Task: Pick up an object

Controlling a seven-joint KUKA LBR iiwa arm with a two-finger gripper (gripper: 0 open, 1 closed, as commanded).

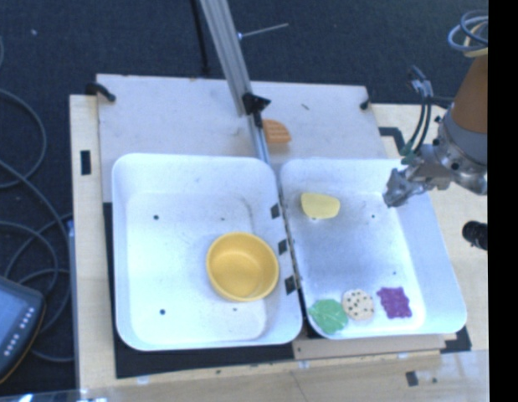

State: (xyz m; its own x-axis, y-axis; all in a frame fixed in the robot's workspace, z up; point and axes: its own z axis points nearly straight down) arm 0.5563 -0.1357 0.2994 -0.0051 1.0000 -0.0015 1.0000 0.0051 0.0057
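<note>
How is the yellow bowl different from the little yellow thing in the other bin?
The yellow bowl is much bigger than the small yellow piece. The bowl is deep and hollow, standing open side up; the piece looks flat and solid. The bowl sits in the left bin, while the piece lies near the far end of the right bin, closer to the gripper. Both are yellow, and both sit untouched.

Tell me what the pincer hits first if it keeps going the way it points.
Likely the bare floor of the right white bin just below the pincer; depth is unclear from this slanted view.
</note>
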